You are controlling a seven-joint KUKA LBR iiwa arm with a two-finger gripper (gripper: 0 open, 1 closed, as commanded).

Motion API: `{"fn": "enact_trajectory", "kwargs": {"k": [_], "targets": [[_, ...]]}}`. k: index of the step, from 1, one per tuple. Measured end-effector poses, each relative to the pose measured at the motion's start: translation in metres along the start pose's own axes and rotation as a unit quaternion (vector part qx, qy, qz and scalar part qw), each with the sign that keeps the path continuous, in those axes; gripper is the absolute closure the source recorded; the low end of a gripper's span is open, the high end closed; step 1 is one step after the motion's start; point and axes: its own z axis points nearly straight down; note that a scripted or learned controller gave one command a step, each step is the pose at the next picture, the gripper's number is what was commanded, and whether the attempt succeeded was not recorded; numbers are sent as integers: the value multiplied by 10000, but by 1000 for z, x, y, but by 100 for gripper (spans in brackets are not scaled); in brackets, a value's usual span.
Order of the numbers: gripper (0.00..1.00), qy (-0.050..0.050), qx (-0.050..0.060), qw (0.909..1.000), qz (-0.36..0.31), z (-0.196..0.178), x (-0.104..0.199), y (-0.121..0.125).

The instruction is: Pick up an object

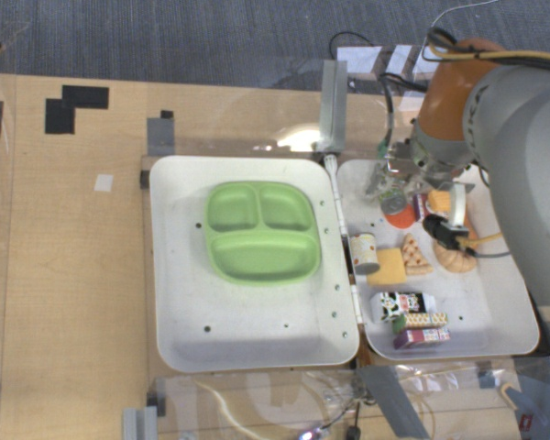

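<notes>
Tool (pixel 391 183) hangs low at far-left corner of right shallow white bin (pixel 509 324), right over small red-orange round object (pixel 400 214) w/ food toys crowding just nearside; can't tell tool's state, nothing visibly held.

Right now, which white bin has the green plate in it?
The left bin. It holds the green divided plate; the right bin holds small food items instead.

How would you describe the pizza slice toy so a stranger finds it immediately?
Look in the right white bin, near its middle. The pizza slice toy lies between a yellow cheese wedge and a croissant; it alone is a triangle with red spots.
</notes>
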Motion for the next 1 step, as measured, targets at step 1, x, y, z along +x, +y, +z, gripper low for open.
{"fn": "enact_trajectory", "kwargs": {"k": [1], "targets": [[100,22,-1,9999,-156,-82,54,-4]]}}
